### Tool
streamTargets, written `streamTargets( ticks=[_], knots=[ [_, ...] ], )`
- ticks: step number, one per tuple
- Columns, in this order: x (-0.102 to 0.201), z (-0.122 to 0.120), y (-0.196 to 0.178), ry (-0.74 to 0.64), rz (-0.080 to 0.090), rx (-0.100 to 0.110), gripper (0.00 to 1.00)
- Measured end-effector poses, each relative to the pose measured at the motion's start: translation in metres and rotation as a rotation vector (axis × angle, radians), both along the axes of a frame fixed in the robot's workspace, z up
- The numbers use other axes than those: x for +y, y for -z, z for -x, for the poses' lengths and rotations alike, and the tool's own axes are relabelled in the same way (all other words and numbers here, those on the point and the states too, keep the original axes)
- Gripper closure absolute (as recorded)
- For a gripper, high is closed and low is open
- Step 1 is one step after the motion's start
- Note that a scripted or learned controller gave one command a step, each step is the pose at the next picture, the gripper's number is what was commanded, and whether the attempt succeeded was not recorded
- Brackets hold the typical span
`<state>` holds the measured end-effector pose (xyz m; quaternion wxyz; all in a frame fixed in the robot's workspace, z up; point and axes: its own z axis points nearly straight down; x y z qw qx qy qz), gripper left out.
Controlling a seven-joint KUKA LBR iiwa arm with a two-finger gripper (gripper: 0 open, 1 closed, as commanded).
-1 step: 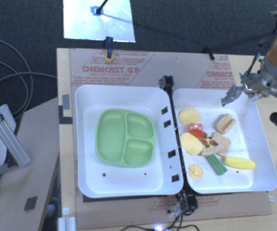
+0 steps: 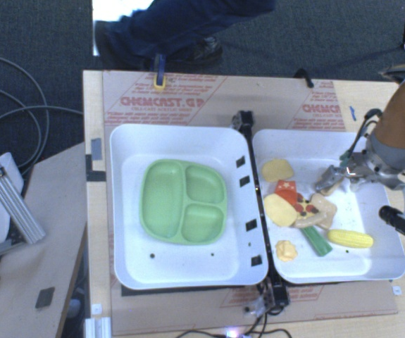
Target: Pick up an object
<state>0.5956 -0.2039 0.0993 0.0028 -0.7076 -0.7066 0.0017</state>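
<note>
White plastic bins sit side by side on the surface (image 2: 188,94), which is covered with printed cardboard. The left bin (image 2: 128,259) holds a pale green divided plate (image 2: 183,201) with three compartments. The right bin (image 2: 382,263) holds a cluster of toy food near its left half: a yellow disc (image 2: 277,169) toward the back, a red piece (image 2: 287,189) just in front of it, a larger yellow round (image 2: 279,209) touching the red piece, a tan piece (image 2: 318,212) beside that, a green stick (image 2: 318,241) lying at a slant under the tan piece, a corn cob (image 2: 350,239) just right of the stick, and a small pale yellow lump (image 2: 286,249) near the front wall. The arm (image 2: 403,129) reaches in from the right, its orange band above the bin's right back corner. The gripper (image 2: 329,183) points left and down over the bin, its tip just right of the red piece and just above the tan piece. Whether the fingers are spread or pressed together cannot be told at this angle, and no toy can be seen between them. A dark blue trouser leg (image 2: 202,9) and shoe stand behind the surface at the top.
</note>
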Motion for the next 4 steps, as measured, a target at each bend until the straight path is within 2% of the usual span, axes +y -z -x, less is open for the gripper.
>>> streamTargets(
  ticks=[1, 2, 4],
  knots=[
    [0.001, -0.004, -0.017, -0.004, 0.003, -0.012, 1.00],
    [0.027, 0.103, 0.006, 0.002, 0.014, -0.037, 1.00],
    [0.027, 0.098, -0.015, -0.003, 0.016, -0.043, 1.00]
  ],
)
